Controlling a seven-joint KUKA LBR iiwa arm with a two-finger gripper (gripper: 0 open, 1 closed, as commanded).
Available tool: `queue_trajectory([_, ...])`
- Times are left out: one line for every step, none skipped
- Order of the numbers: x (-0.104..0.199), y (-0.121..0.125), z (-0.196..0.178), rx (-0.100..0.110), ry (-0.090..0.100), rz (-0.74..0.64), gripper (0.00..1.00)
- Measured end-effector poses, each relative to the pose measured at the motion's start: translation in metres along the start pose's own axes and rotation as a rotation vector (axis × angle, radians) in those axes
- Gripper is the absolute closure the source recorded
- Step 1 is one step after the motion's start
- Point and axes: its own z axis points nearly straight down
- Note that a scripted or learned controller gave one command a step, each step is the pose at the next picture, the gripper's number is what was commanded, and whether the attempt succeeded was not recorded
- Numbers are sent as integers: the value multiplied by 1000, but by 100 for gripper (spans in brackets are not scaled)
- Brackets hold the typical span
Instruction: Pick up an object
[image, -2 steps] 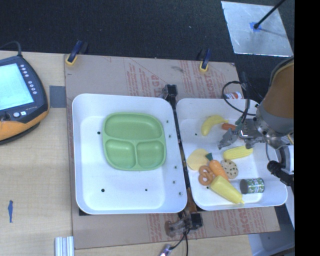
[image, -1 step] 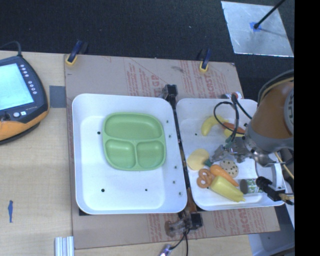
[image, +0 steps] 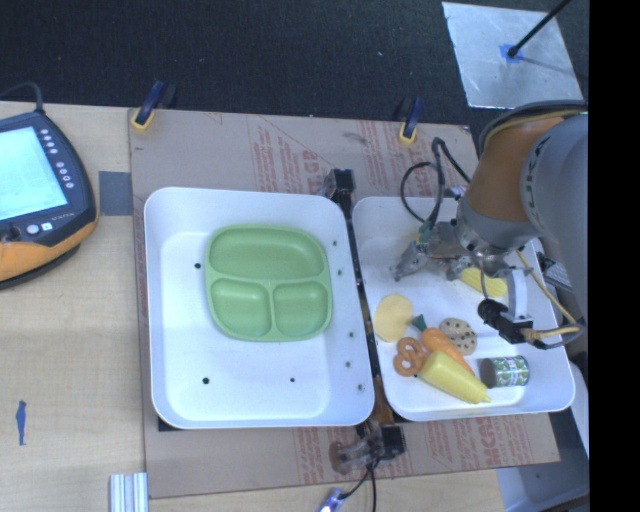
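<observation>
The arm (image: 520, 165) comes in from the right and hangs over the upper part of the right bin (image: 395, 400). Its grey body and orange band cover the wrist. The gripper (image: 418, 258) points down and to the left, with metal tips low over the bin floor near the bin's upper left area. From this angle I cannot tell whether it is open or closed, and nothing shows between the tips.

All loose objects lie in the right bin. A pale yellow round piece (image: 392, 316) sits near the left wall, below the gripper tips and apart from them. Just beside it to the right is a speckled cookie (image: 457, 331). Below these, an orange pretzel (image: 407, 356) touches an orange carrot-shaped piece (image: 442, 345), which lies against a yellow cone-shaped piece (image: 452, 378) pointing to the lower right. A small can with a green label (image: 507, 372) lies on its side at the cone's right. A yellow object (image: 481, 280) is partly hidden under the arm's cabling near the right wall.

The left bin (image: 180, 390) holds a green divided plate (image: 268, 282) with three compartments, set flat in its upper middle.

A teach pendant (image: 35, 200) with an orange edge rests on the bench at far left.
</observation>
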Motion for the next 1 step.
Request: queue_trajectory([-30,45,0,1,0,0,0])
